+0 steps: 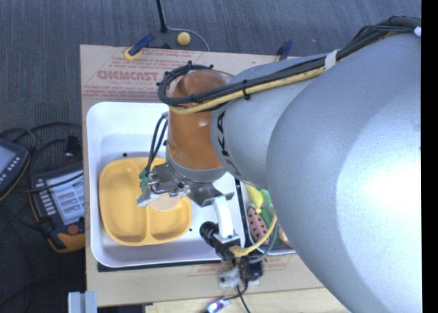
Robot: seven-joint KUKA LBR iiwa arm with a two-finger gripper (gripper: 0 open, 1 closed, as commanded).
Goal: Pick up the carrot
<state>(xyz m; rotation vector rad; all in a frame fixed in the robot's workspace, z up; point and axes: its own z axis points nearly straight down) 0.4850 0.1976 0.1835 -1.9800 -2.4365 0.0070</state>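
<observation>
My gripper (152, 194) hangs over the left bin (109, 123), above the middle ridge of a yellow divided dish (120, 202). The orange wrist band and the grey arm cover the gripper from above. Nothing can be seen held beneath it. The arm hides most of the right bin, where a strip (259, 212) shows between the arm and the dividing wall. In that strip lie a yellow-green item (257, 197) and a reddish speckled item (256, 222).
The yellow dish fills the front left of the left bin, with bare white floor behind it. The bench's cardboard top (123, 75) runs along the back. A handheld controller and cables (58, 195) sit off the bench to the left.
</observation>
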